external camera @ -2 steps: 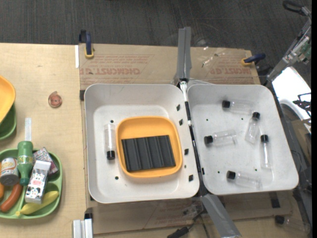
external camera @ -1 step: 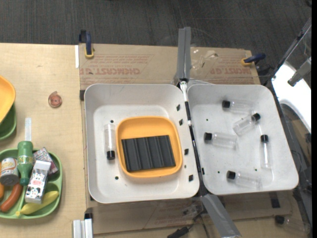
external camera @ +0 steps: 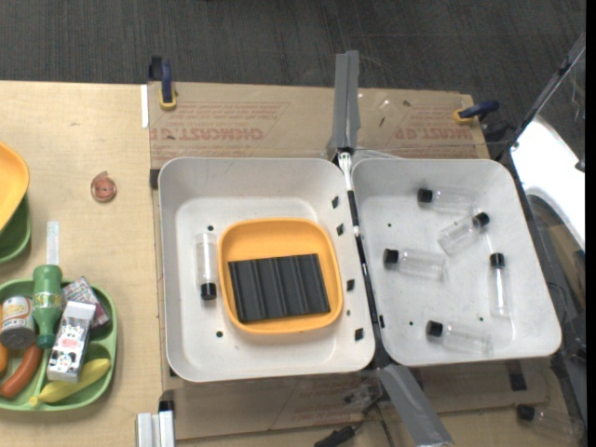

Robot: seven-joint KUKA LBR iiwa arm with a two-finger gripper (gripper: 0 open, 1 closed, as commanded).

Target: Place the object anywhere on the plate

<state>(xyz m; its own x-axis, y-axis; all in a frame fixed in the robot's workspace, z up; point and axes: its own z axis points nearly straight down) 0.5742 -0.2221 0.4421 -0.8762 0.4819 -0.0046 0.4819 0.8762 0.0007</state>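
You have one vial (external camera: 206,265) lying beside the orange plate (external camera: 279,234), not on it, so placement is outstanding; the pincer's state cannot be told.

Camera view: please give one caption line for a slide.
Left bin holds an orange plate bearing a dark ribbed block, one vial beside it; right bin holds five capped vials.

Light was even and fairly bright, diffuse from above. Shadows were soft and short, faint along the inner walls of the bins (external camera: 177,277). The white bins looked nearly washed out, and the clear vials (external camera: 463,232) blurred into them. Focus was slightly soft throughout.
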